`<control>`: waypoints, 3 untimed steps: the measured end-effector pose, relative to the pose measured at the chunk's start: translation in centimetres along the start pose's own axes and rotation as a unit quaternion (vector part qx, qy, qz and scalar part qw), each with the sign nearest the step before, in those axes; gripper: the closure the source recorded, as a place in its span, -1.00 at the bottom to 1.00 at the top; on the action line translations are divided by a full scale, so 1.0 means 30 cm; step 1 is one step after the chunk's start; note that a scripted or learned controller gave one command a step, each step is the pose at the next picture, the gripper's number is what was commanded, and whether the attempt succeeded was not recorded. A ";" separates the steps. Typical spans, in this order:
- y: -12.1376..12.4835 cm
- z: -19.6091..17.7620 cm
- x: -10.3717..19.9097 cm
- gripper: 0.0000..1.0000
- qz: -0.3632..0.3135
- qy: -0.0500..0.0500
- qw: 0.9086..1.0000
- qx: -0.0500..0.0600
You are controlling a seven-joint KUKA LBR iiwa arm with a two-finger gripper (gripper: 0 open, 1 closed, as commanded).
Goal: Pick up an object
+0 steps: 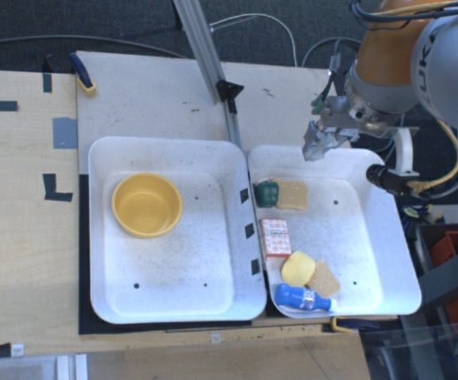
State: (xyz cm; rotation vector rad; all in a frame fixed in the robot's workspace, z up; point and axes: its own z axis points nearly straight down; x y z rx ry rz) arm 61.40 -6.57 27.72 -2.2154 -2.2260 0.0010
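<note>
The claw (321,145) hangs above the far rim of the right bin (372,212), clear of everything in it, with nothing between its fingers; whether they are spread or pressed together I cannot tell from this angle. Nothing has been picked yet. All the likely targets lie along the right bin's left side: a green object (267,193) touching a tan sponge (292,195) near the far end, a small red-and-white box (276,237) just beside the wall, and at the near end a yellow ball (297,267) pressed against a second tan piece (323,279) and a blue bottle (303,298). The left bin (102,212) holds a yellow bowl (146,204), well apart from the arm. The main risk, as I judge it, is crowding. The green object and sponge touch, so a descent there may catch both or push one away. The box sits so close to the wall that a finger could land on the rim. The ball looks round and smooth and may squirt out of a pinch, and its neighbours leave little room for fingers. The bottle lies in the corner, where the walls could block a clean closure. A grasp taken off centre could simply scatter the cluster across the bin.
</note>
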 end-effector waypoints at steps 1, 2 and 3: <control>0.063 0.012 0.160 1.00 -0.001 0.000 1.000 0.000; 0.134 0.099 0.309 1.00 0.000 0.000 1.000 0.001; 0.159 0.129 0.451 1.00 0.000 0.000 1.000 0.000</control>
